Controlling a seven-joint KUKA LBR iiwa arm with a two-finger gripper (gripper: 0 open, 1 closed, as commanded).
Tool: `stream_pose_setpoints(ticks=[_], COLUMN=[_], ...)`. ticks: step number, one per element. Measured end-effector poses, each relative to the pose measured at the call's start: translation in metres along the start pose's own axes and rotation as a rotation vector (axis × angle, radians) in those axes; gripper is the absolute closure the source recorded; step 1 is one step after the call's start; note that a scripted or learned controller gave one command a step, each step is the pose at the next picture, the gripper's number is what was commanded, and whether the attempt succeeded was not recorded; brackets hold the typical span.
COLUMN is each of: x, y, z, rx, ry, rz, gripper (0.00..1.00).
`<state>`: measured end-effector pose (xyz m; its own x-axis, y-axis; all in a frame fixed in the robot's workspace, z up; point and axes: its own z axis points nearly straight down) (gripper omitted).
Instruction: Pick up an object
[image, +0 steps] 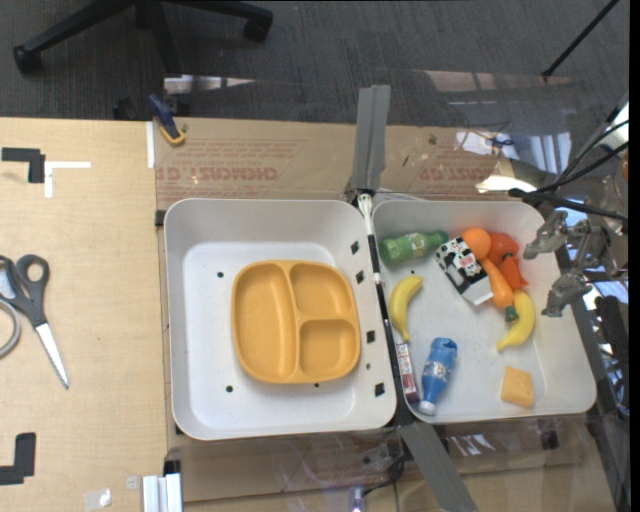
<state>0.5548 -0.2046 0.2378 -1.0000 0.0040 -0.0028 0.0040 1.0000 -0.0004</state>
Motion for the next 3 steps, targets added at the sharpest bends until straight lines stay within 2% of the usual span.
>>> stream_pose_setpoints(ticks=[1, 2, 3], x=[-0.066, -0.045, -0.049], y=[-0.012, -0.017, -0.016], z=[0.101, 0.133, 0.118], rx=[0.001, 0.007, 0.010], ry=[-0.002, -0.027, -0.037], rz=[-0.027, 0.019, 0.015], gripper=[0.00, 0.00, 1.00])
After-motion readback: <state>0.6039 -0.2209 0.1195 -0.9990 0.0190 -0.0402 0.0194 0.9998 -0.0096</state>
